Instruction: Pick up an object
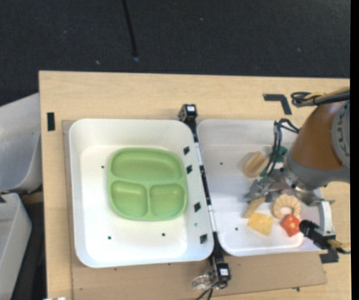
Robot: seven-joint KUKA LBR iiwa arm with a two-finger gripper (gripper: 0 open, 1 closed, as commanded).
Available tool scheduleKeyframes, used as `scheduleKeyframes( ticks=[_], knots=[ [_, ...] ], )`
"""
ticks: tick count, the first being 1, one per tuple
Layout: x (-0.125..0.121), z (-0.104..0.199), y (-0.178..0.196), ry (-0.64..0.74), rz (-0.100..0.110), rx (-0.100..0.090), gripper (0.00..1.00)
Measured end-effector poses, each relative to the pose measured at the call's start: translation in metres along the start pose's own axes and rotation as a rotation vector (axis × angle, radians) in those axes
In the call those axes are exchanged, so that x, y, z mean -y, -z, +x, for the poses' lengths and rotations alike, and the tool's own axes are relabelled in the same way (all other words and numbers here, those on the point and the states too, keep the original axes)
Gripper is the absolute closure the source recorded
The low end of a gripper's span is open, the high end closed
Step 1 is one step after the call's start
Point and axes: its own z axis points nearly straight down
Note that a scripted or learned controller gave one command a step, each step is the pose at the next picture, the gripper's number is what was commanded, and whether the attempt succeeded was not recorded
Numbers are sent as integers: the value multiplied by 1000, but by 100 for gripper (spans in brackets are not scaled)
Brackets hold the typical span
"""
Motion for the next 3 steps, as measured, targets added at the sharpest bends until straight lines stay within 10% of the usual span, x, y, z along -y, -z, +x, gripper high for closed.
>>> scheduleKeyframes(
  ticks=[3],
  knots=[
    [-12,-2,119,12,1,0,100]
  ],
)
